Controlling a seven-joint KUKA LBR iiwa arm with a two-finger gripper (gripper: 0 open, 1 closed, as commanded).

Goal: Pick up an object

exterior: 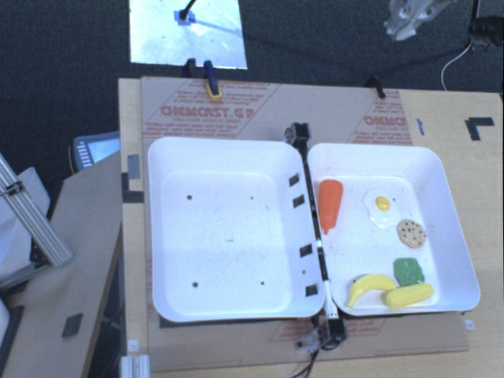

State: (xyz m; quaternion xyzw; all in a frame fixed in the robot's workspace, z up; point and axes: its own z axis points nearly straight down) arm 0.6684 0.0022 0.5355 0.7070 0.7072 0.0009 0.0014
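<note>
The right bin holds an orange carrot at its left side, a fried egg in the middle and a round cookie to the egg's lower right. Near the front lie a green piece, a yellow banana and a yellow oblong piece. My gripper hangs high at the top right of the camera view, far behind the bins and well away from every object, with nothing visible between its fingers.
The left bin sits beside the right one, joined by a black-clipped divider. A shiny metal plate lies on the dark floor at the back. A yellow clamp grips the cardboard bench's far edge.
</note>
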